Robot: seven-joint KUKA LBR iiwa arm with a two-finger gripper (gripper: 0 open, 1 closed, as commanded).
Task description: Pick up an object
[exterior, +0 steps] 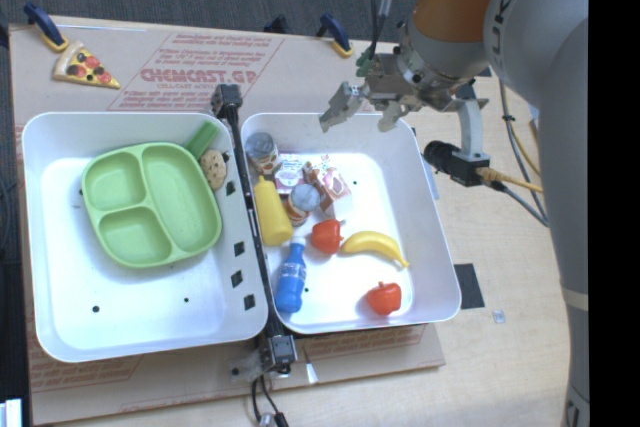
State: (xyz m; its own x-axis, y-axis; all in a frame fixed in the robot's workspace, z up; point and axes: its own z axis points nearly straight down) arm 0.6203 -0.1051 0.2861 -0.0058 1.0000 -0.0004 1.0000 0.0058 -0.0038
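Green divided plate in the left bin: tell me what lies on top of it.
All three compartments of the green divided plate look bare. A brown cookie sits beside its right rim; whatever is beneath the plate is hidden.

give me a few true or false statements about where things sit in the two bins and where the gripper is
1. The green tray lies in the left bin. True.
2. The banana lies in the left bin. False: it lies in the right bin.
3. The gripper holds the blue bottle. False: the bottle lies in the right bin, apart from the gripper.
4. The pizza slice lies outside both bins. True.
5. The yellow bottle lies beside the divider. True.
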